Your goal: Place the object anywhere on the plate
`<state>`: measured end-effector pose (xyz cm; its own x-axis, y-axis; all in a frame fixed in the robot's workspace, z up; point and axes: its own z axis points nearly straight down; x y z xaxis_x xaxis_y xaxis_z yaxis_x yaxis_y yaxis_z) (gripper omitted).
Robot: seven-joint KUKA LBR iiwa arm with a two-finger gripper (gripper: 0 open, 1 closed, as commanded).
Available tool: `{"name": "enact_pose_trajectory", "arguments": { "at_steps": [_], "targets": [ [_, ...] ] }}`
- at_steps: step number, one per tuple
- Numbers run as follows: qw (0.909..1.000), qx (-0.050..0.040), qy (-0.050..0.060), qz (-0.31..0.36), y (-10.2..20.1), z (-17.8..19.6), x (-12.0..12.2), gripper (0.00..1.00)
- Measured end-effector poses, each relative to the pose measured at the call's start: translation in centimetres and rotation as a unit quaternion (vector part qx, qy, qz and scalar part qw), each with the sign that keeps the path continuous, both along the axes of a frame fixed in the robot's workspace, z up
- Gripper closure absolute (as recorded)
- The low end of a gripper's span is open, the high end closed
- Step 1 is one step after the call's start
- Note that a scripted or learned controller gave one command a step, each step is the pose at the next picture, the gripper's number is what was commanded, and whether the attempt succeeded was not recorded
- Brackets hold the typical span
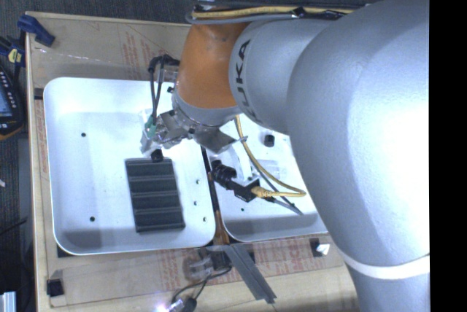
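Observation:
A dark ribbed rectangular plate (154, 195) lies flat in the left white bin (80, 157), toward its front right. My gripper (156, 144) hangs just above the plate's far edge, at the end of the orange-banded wrist (208, 73). A small green and white bit (149, 130) shows at the gripper's left side; I cannot tell whether it is a held object or part of the tool. The arm covers whatever lies under the wrist.
The right bin (270, 227) is mostly covered by the arm; a small dark thing (268, 139) and yellow and black cables (252, 190) show over it. The rim between the bins (213, 208) runs just right of the plate. Bare white floor fills the left bin's left half.

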<state>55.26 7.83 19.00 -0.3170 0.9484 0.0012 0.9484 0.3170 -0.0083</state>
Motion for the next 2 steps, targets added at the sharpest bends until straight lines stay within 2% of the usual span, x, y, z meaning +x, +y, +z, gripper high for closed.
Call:
{"name": "enact_pose_trajectory", "arguments": {
  "at_steps": [1, 2],
  "targets": [
    [0.9901, 0.0016, -0.001, 0.140, -3.1, 0.1, -7.5, 1.00],
    [0.9980, 0.0005, -0.002, -0.063, 4.4, -9.8, -7.7, 1.00]
  ]
}}
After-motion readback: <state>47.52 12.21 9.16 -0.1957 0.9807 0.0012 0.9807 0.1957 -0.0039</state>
